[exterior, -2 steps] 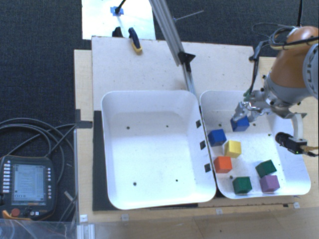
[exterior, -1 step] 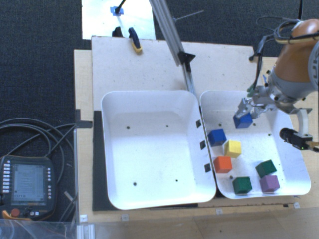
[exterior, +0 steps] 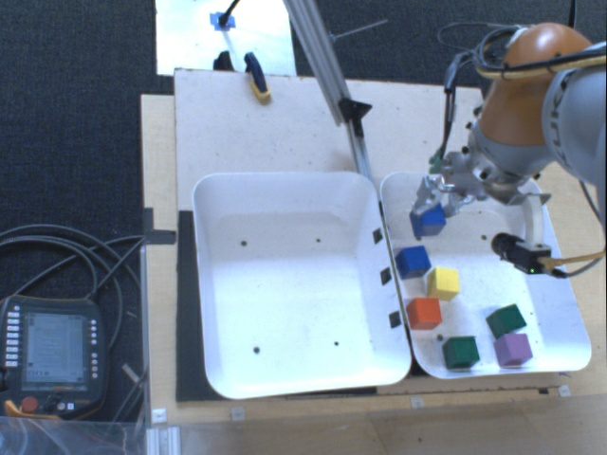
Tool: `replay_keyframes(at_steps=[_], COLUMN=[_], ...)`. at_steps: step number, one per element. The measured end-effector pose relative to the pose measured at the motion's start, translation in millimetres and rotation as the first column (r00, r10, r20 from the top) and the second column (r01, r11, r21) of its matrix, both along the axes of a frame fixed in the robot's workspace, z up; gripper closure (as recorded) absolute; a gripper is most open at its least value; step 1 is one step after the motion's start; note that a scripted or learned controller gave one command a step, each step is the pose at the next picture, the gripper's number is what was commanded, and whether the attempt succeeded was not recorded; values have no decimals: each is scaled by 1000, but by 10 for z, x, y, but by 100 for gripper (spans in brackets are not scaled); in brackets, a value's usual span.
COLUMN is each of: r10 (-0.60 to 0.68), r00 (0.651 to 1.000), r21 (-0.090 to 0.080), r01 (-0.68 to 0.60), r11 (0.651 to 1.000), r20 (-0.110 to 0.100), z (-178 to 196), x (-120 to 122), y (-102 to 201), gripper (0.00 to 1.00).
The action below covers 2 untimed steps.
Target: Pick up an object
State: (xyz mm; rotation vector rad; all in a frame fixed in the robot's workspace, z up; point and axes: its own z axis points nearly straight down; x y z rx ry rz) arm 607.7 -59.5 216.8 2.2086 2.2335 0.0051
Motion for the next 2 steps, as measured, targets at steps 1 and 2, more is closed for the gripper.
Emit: replay_keyframes(at_steps=[1, 2], r10=[0, 0], r00=[1000, 1000], r21=[0, 0], r01=[0, 0], r11=[1000, 1000], r20=[-3, -1], z=[6, 88], x=[-26, -30], y=[562, 1025], gripper=[100, 100])
